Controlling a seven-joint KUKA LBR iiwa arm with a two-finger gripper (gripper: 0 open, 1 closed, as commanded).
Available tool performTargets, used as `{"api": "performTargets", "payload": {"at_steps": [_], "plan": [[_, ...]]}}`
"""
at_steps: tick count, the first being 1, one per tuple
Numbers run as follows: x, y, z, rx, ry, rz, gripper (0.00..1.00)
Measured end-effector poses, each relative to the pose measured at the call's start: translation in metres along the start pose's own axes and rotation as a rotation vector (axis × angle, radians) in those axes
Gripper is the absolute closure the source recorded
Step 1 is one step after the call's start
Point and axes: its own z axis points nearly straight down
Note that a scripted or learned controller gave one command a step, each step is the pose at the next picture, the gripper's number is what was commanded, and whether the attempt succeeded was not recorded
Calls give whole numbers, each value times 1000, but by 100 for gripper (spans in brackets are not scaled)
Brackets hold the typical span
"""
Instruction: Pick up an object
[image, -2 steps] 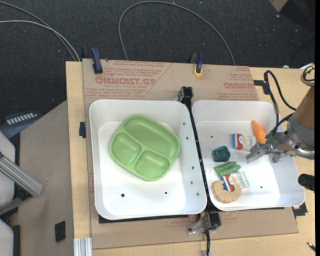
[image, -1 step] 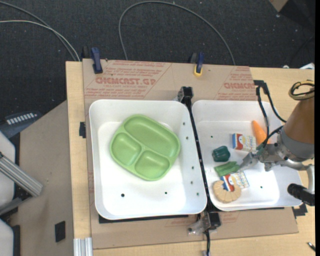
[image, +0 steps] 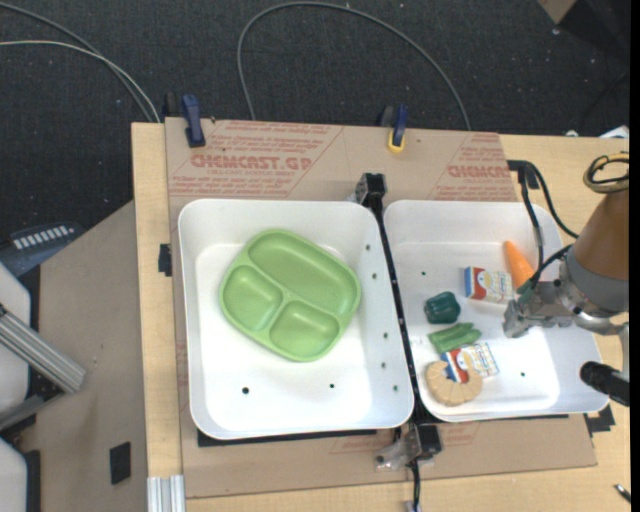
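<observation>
While the arm is reaching in from the right of the camera view, two shallow white bins are sitting side by side on the counter. The left bin is carrying one thing, a light green plate with three compartments, lying a little turned near the middle. The right bin is carrying six small things. An orange carrot-like piece is lying near the far right, tilted, just beside a small white carton with red and blue print. A dark green block is resting to the left of that carton, and a flat green piece is lying just below it. Nearer the front edge, a second small white packet with red and blue print is lying against a round tan biscuit-like disc, overlapping its upper right part.

The gripper is hanging low over the right bin, just right of the first carton and just below the orange piece. Whether the fingers are apart or together is not something I can tell, as they are blurring into a grey mass there, and nothing is visibly sitting between them. All six small things are lying on the bin floor.
</observation>
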Motion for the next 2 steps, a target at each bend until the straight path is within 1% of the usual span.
{"api": "performTargets", "payload": {"at_steps": [1,2], "plan": [[-2,-4,-44,-3,-1,0,100],[-2,-3,-96,-3,-1,0,100]]}}
